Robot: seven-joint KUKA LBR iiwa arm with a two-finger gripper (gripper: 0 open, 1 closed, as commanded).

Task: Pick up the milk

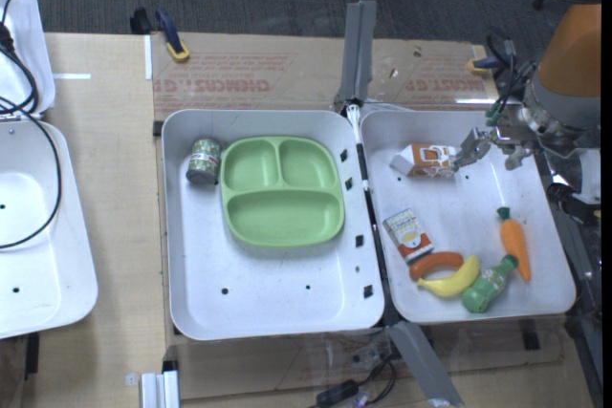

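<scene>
The light wooden bench carries two shallow white plastic bins side by side, their inner rims touching along a grey metal divider bar. The left white bin sits mid-bench; the right white bin lies against it on the right. A flattened brown cardboard sheet with red print lies flat at the far side, running behind both bins. A blue-and-yellow clamp grips the far edge (near the cardboard's left corner).
</scene>
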